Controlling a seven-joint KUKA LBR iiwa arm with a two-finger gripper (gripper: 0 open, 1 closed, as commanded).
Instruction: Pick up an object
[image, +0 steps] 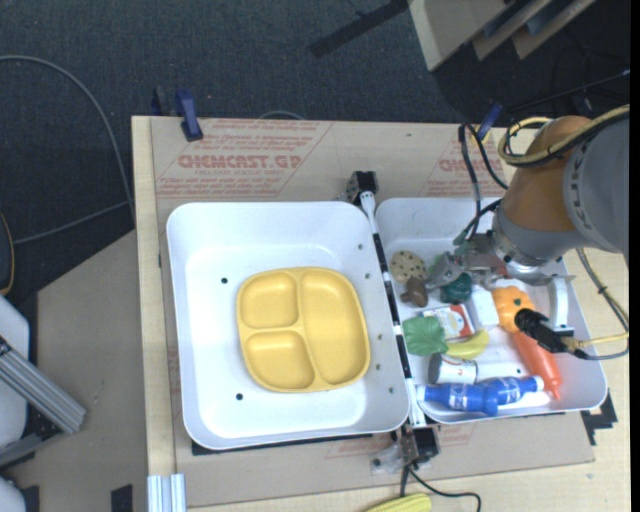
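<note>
The pick is not done. The gripper (452, 270) sits low in the upper part of the right bin (425, 212), with the arm reaching in from the right. Nothing can be seen held in it. Whether it is open or closed cannot be told from this angle, since the wrist hides much of it.

The likeliest target is the dark green piece (459, 291), which lies just under and in front of the gripper, touching it or very near it. It appears to rest on the bin floor, so the grasp and the lift both seem left to do.

The right bin is crowded. A tan cookie (405, 265) lies just to the gripper's left, with a brown lump (415, 293) below it, near the wall between the bins. Lower down are a red and white pack (462, 318), a light green piece (426, 336) and a yellow banana (472, 346), all close together. A white tube (452, 372) and a blue bottle (480, 397) lie along the near wall. An orange carrot (540, 365) lies slantwise at the right.

The cookie and the brown lump are close enough that a closing grasp on the dark green piece could knock them or catch the wrong thing. The pack just below it leaves little room on that side.

The left bin (200, 300) holds a yellow plate (300, 328) with three compartments, well apart from the gripper and out of its way.
</note>
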